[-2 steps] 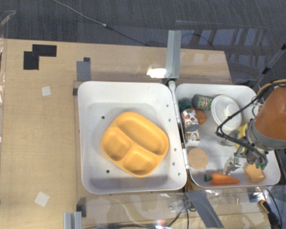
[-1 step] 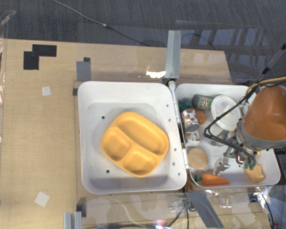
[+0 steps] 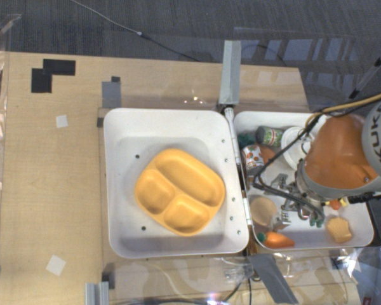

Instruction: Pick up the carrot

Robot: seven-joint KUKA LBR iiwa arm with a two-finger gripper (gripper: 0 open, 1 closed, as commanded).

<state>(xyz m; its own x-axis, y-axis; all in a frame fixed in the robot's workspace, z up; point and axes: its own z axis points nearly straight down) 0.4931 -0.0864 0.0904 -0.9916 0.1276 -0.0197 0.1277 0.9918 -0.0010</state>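
The carrot [image 3: 279, 239] is small and orange with a green end. It lies flat at the front left corner of the right bin [image 3: 367, 235]. My gripper [image 3: 286, 217] hangs low over that bin, just behind and above the carrot, under the grey wrist and the orange band [image 3: 336, 154]. Nothing can be seen held in it. The wrist hides the middle of the bin.
The left bin [image 3: 117, 189] holds a yellow divided plate [image 3: 180, 190]. In the right bin are a green bottle [image 3: 271, 135], a small can [image 3: 251, 156], a tan round piece [image 3: 263, 210] beside the gripper and a tan chunk [image 3: 338, 229] at the front right.
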